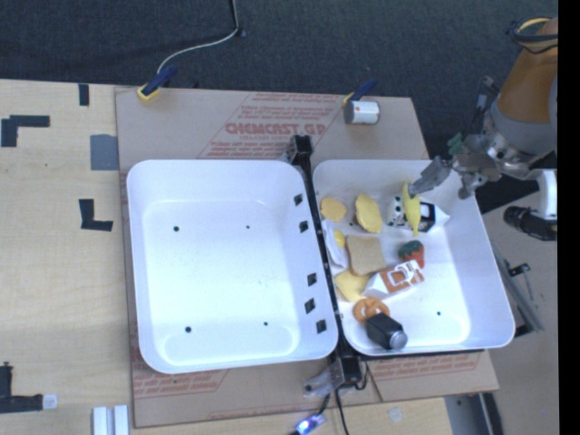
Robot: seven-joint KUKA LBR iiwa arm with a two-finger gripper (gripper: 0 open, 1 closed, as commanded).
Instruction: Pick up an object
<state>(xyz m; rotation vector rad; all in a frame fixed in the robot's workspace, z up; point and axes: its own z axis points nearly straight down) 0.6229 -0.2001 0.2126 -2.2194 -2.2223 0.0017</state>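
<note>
The arm (526, 89) has a rounded orange band, with a grey section below it. Under that sits a darker grey wrist part with small metal pieces and a greenish spot. The pincer (433, 178) is slim and grey.

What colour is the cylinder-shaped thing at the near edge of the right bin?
The cylinder is black with a greyish end, shown in the camera view.
</note>
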